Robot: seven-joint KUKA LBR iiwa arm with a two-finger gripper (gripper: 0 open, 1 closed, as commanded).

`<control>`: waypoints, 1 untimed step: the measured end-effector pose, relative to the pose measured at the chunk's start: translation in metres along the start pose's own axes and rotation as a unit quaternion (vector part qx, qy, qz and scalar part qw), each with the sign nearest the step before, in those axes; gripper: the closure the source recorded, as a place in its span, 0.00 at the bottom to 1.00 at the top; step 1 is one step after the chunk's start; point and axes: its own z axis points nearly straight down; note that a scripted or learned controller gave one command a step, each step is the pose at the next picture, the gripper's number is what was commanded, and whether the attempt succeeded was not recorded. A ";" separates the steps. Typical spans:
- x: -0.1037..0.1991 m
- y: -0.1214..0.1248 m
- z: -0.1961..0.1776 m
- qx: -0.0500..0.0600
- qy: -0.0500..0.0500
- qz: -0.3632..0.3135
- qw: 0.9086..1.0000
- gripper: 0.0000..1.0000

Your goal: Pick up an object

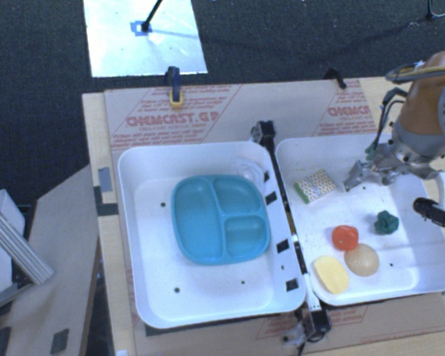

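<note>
Nearest the lens: yellow soft-looking lump (331, 274) at the near wall of the right bin (438, 279), touching or almost touching a tan ball (362, 260).

The gripper (361, 174) hung over the far half of the right bin. Whether it was released or clenched could not be told at this slant; nothing was visibly held in it. Just beside its tip, to camera-left, lay a small patterned flat block (315, 185), tilted, near the divider. A dark green crumpled item (386, 222) sat nearer the camera than the gripper, and a red-orange ball (345, 237) lay between the block and the tan ball. The left bin (152, 301) held a blue sectioned tray (220, 218).

Step, as a judgement: approach or pre-grasp, no pick made yet. Likely target was the patterned block, being closest, but that was not certain.

Next move would call for dropping to the bin floor, centring on one item and closing squarely.

Target look: the block was thin, speckled green and tan, low-profile, so probably hard to get under. The balls were round and may roll away.
</note>
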 end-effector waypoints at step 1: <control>0.000 0.001 -0.012 -0.002 -0.001 -0.001 1.000 1.00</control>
